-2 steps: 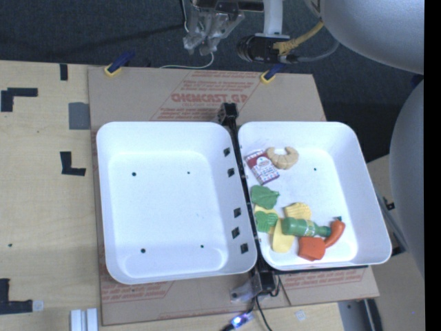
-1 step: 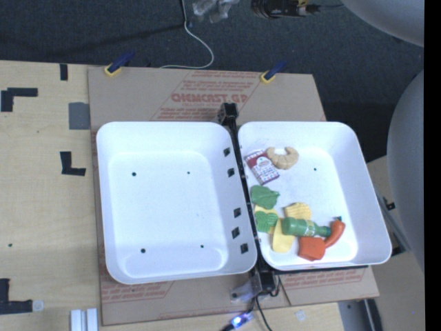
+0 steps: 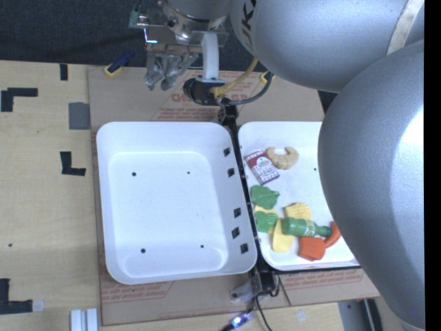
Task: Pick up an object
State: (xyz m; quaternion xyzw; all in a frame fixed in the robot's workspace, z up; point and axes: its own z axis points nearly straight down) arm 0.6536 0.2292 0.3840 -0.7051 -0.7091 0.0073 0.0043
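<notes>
Arm bulk hides much of the right bin from us, while our gripper hangs clenched, grasping nothing, beyond the left bin.

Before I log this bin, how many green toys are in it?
3, all in the right bin: a green leafy piece near the divider, another green piece just below it, and a green bottle-like toy lying across the yellow ones. The arm may hide more.
</notes>
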